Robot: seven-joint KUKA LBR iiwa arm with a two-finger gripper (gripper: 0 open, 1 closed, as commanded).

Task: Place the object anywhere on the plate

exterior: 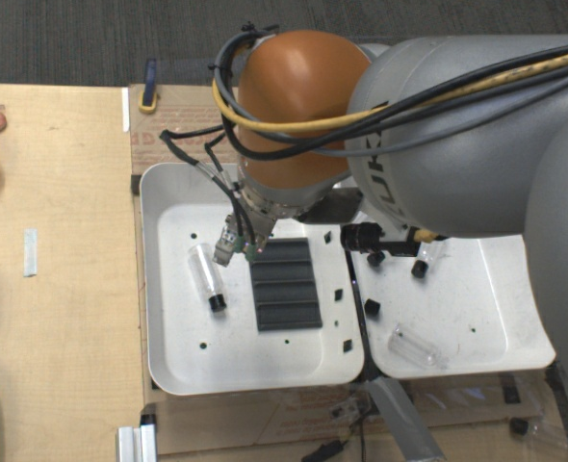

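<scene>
In the left bin lies a black ribbed rectangular plate, flat and near the middle. To its left a clear tube with a black cap rests on the bin floor, apart from the plate. My gripper hangs below the orange band, low over the bin, between the top of the tube and the plate's upper left corner. The wrist and cables hide much of it, and I cannot make out anything held in it.
The right bin holds another clear tube, a small black piece and a black clamp-like part. Small black bits lie by the rim between the bins. The wooden bench spreads to the left.
</scene>
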